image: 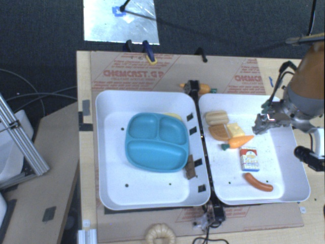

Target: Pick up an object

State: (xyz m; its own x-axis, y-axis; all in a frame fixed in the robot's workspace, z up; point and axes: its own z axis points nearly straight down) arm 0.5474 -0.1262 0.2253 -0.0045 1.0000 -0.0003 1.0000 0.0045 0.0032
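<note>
Gripper (260,122) over right bin (299,179), finger state unclear, carrot (238,142) just beside it, lower left

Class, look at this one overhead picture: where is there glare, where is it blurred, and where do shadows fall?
Camera view: glare washes out the metal sheet at the top; the arm and end effector look soft and blurred; the blue tray and sausage are fairly sharp; shadows are faint, lighting even across both bins.

Blue tray (155,142); orange carrot (238,142); white bins (114,187).
</note>
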